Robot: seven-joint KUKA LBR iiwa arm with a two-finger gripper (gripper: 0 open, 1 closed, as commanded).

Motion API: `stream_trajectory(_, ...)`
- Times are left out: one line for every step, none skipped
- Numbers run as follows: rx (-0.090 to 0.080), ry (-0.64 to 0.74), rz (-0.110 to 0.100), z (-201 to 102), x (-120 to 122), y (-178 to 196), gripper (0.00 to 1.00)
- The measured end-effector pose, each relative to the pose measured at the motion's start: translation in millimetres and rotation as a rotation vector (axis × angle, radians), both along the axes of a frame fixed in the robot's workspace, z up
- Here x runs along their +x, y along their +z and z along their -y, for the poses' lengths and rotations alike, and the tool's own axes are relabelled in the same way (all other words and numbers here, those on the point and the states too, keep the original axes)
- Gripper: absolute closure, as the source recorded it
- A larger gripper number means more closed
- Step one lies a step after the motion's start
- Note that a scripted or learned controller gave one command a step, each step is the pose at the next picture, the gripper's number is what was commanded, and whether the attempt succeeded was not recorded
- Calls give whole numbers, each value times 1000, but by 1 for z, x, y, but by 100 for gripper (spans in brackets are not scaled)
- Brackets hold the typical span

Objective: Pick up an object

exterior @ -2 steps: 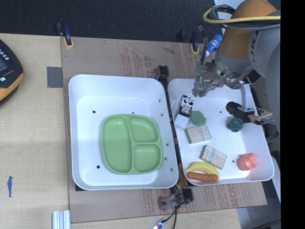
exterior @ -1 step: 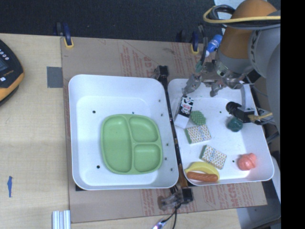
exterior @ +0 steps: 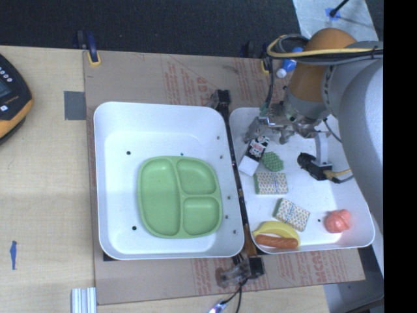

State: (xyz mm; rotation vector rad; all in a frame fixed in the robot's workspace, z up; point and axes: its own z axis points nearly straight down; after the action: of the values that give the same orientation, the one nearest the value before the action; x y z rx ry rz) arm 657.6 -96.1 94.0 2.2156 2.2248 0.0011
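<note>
The hot dog (exterior: pixel 277 241) and banana (exterior: pixel 276 229) lie nearest, at the front edge of the right bin (exterior: pixel 362 238), with a pink toy (exterior: pixel 337 221) beside them and patterned pads (exterior: pixel 292 214) behind. I should drop straight onto one lone piece, clear of its neighbours. My gripper (exterior: pixel 281 126) hangs low over the bin's far corner, arm bent in from the right; whether it is open I cannot tell.
</note>
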Motion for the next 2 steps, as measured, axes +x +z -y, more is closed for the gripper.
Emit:
stream_trajectory(0,1,-5,-4,-1,-2,0)
stream_trajectory(0,0,-5,0,-1,-2,0)
